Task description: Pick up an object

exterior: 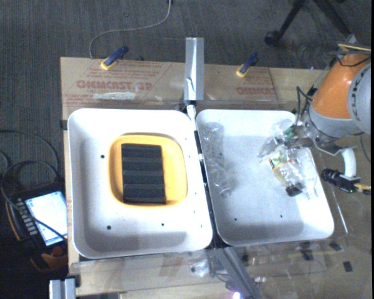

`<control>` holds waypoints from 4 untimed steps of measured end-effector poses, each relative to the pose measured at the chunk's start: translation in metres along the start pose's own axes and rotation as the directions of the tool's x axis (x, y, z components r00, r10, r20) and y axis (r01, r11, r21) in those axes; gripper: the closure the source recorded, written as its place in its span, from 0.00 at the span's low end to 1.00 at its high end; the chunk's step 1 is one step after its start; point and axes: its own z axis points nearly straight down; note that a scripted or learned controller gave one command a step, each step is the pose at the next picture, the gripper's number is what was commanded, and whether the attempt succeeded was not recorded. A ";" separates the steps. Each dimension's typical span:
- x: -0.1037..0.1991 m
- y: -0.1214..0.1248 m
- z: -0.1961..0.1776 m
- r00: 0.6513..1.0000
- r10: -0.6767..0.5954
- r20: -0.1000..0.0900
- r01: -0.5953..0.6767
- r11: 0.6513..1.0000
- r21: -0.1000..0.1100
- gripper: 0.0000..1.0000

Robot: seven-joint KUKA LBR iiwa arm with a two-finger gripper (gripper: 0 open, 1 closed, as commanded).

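The end effector [297, 143] sits low over the right bin [249, 220], near that bin's far right corner, and whether it is gripping anything I cannot tell, because crinkled clear wrapping hides its tip. Above it the arm [346, 101] enters from the right, its orange band bulging just past the right bin's outer rim.

Inside the right bin, a clear plastic packet [290, 167] lies touching the end effector area and stretches toward the bin's near right side; small yellow, green and dark bits show through the film, though what they are is too small to tell. Toward the bin's left wall lies a clear plastic bottle [215, 161], stretched along that wall from the far end to about the middle.

Just beside the right bin, sharing its left rim, is the left bin [87, 229]. In its middle rests a yellow tray [177, 167] holding a black ribbed block [143, 173].

Beyond the right bin's far edge the desk [149, 83] shows brown board with red lettering, two blue-and-yellow clamps [114, 57] on its far edge and a grey upright post [194, 67] between the bins. Well left of the left bin, on the floor, sits a handheld pendant with a lit screen [47, 213].
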 end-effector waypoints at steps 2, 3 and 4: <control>0.013 -0.015 0.005 0.984 -0.177 0.035 0.178 0.983 -0.035 0.00; 0.015 -0.013 -0.005 0.984 -0.177 0.034 0.179 0.983 -0.038 1.00; 0.063 -0.048 -0.021 0.955 -0.297 0.002 0.297 0.955 0.005 1.00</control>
